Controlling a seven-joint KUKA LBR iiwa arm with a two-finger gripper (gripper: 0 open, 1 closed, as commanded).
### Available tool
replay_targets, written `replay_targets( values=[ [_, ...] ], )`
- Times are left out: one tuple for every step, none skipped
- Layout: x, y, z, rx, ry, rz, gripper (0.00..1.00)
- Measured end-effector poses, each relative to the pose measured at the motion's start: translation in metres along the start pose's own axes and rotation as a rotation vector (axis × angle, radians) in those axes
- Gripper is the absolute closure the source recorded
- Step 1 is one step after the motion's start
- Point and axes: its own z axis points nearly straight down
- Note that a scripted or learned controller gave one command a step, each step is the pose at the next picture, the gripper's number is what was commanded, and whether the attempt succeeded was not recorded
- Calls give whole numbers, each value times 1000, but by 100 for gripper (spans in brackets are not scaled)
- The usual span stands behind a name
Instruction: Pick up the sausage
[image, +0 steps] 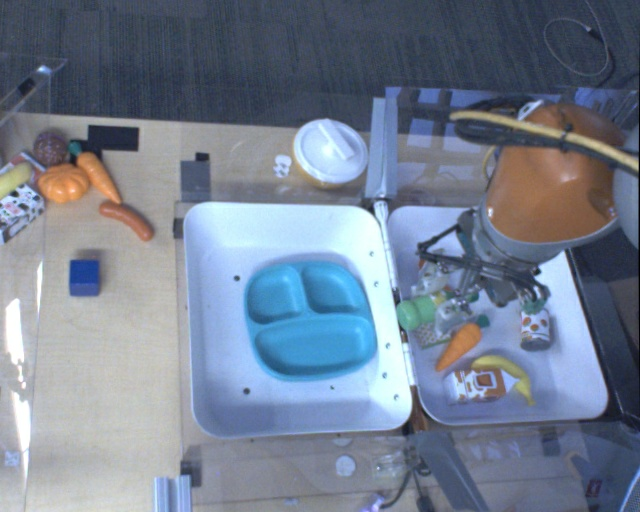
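Camera view, looking down at a slant: I'm reaching in from the right and hanging my tool low over the right bin, with the orange band of my arm sitting just above it. Honestly I can't tell whether the tool is clenched or released, the linkage is too cluttered from up here.

Using the right bin as my landmark: inside it, right under my tool, a green thing is lying against the bin's left wall. Just below that a carrot is lying tilted, and a banana is curving along beside a small carton near the bin's front edge. A little brown-and-white can is standing toward the bin's right side.

The sausage is nowhere near it; it's lying out on the bare bench, well to the left of the right bin, past the left bin that's holding a blue divided plate. Close by the sausage, a second carrot and a small pumpkin are sitting, and a blue cube is resting a bit nearer the front. A white lid is sitting behind the bins.
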Motion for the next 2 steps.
replay_targets(
  values=[
    [-20,-37,42,-1,0,34,100],
    [36,8,42,-2,2,-24,100]
  ],
)
